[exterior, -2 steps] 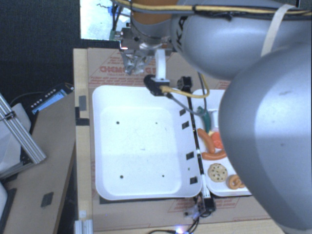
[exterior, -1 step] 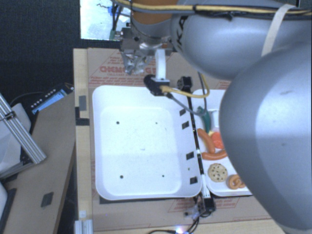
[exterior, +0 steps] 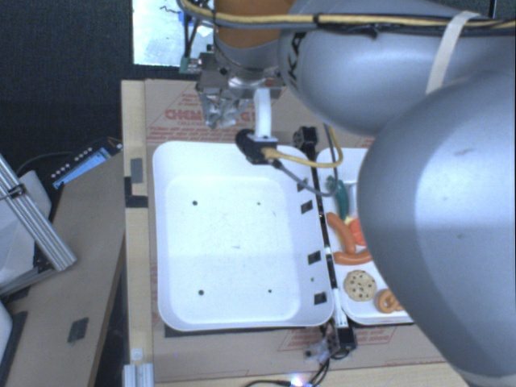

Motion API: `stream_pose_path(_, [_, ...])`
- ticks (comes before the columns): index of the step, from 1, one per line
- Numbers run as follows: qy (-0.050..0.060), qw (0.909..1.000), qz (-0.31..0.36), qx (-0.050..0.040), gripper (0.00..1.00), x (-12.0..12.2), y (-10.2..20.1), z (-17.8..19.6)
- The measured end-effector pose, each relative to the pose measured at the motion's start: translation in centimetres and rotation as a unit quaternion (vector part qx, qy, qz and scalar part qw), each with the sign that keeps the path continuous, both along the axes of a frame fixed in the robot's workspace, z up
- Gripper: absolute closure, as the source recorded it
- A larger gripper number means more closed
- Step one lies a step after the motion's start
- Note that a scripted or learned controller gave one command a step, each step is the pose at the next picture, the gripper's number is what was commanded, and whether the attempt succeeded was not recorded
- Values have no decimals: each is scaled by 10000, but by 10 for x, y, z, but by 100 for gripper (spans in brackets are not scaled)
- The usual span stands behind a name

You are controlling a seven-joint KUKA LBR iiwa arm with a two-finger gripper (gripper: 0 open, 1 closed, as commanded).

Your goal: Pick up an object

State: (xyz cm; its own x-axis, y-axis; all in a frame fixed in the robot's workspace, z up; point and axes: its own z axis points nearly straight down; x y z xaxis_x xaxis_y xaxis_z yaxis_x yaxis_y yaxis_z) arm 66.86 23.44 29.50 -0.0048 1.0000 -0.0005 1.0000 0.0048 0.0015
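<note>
Camera view: cardboard-covered table [exterior: 137, 216] with dark floor around it. The left bin [exterior: 230, 240] is smooth white plastic with rounded corners. Just right of it, the right bin [exterior: 367, 313] holds an orange sausage [exterior: 348, 234], a round speckled cookie [exterior: 359, 285], a pretzel [exterior: 389, 301] and something green [exterior: 342, 195]. The tool [exterior: 219, 113] hangs just beyond the left bin's far edge; can't tell how open it is or whether it's got anything.

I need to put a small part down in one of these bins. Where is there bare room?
The left bin has a bare floor from wall to wall, up to the divider. The right bin is crowded: sausages, a cookie and a pretzel lie there, under the arm.
</note>
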Motion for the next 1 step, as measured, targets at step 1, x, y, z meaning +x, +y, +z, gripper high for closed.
stream_pose_path(1, [-20,10000,4,15,100,0,0,45])
